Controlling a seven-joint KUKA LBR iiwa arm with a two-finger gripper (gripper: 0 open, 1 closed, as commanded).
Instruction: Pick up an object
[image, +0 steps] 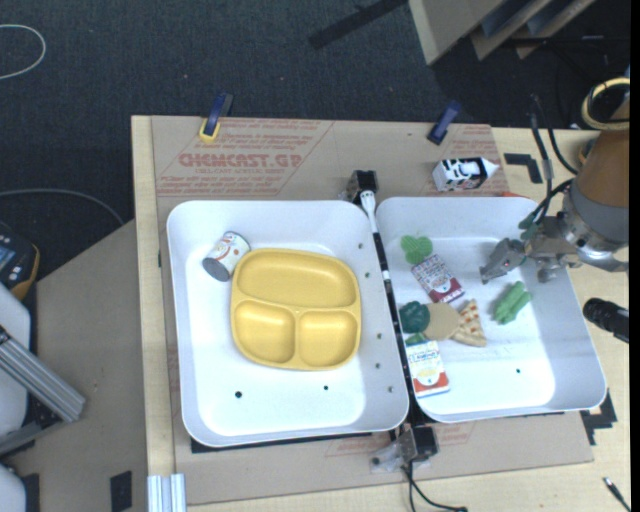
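Bins sit side by side on the bench, and we see the arm (600, 185) reaching in from the right over the right bin (560, 385). Its gripper (512, 257) hovers above the bin's upper right part; we cannot tell how its claw stands or whether it has hold of anything. Just below it lies a green object (512, 302) on the bin floor. Further left we see a green leafy piece (416, 246), a red-and-white packet (436, 278), a dark green piece (414, 316), a pizza slice (467, 325) and a small carton (427, 366). In the left bin (200, 400) we find a yellow divided plate (296, 306) with a small can (226, 255) beside its upper left corner.
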